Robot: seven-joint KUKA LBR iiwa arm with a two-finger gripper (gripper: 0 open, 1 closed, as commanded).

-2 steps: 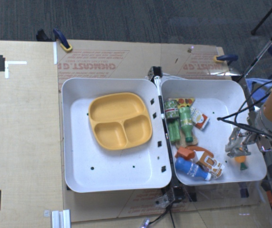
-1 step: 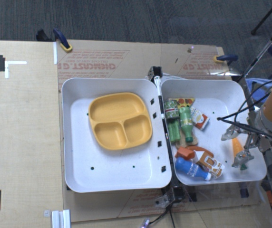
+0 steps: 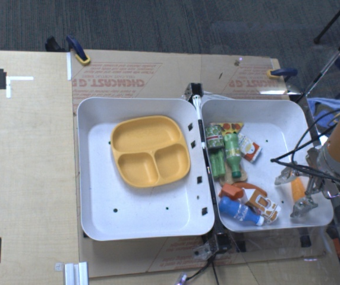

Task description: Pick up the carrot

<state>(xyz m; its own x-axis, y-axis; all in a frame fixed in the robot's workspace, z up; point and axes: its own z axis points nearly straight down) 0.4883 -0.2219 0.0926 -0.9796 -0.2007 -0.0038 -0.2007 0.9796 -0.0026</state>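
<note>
The carrot, a short orange piece, lies on the floor of the right bin close to its right wall. My gripper is down in the bin over it, reaching in from the right. It is open, with one fingertip at the carrot's upper left and the other at its lower right. The carrot sits in the gap between them. I cannot tell whether the fingertips touch it.
Left of the carrot are two green bottles, a red-and-white packet, a red-orange toy, a snack pack and a blue bottle. A yellow divided plate sits in the left bin. Black cables cross near the gripper.
</note>
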